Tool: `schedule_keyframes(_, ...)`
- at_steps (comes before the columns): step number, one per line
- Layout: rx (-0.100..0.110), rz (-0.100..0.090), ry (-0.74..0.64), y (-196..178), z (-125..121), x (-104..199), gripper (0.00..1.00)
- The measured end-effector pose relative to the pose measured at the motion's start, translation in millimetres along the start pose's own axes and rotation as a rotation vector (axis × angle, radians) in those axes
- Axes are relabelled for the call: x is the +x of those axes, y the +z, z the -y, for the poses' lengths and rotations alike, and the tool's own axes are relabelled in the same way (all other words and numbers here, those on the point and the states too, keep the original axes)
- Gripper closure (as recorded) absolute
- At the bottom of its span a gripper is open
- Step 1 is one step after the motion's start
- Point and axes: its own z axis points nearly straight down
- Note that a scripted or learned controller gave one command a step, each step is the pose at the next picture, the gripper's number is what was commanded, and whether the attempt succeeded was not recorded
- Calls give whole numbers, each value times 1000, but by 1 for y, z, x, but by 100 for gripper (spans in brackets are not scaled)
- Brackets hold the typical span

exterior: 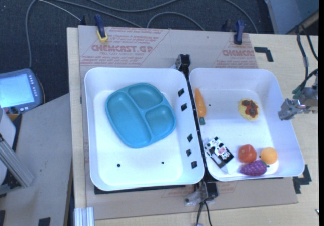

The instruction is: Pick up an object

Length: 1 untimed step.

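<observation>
Camera view, looking down at a slant: two white bins side by side on the tabletop (238, 58). Left bin (96, 164) carries a blue divided plate (140, 114), nothing else loose. Right bin (283, 113) has the pickable stuff: carrot (200, 103) lying along the divider wall, small pizza-like piece (249, 109) near mid-right, cow-print block (218, 151) at front-left, then tomato (247, 153), orange (269, 155) and purple grapes (253, 168) packed tight in the front-right corner, touching or nearly so. Tool (289, 109) sits at the right bin's outer rim, well apart from every item; too small and blurred, cannot tell if open or shut, nothing seen in it. Risks, as judged: 1) corner cluster, fingers likely land on two items at once or shove one against the wall, round ones roll out. 2) carrot hugs the divider, little room for a finger on the wall side, could scrape the rim. 3) pizza piece looks flat, a grasp may close over it w/o bite. 4) descent from the current spot could clip the bin's edge. Cow block looks the safest, stands apart w/ free sides.
</observation>
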Motion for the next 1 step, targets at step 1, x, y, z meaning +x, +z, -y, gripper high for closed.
schedule_keyframes(1, -1, 0, 0, -54, -2, 0, 100)
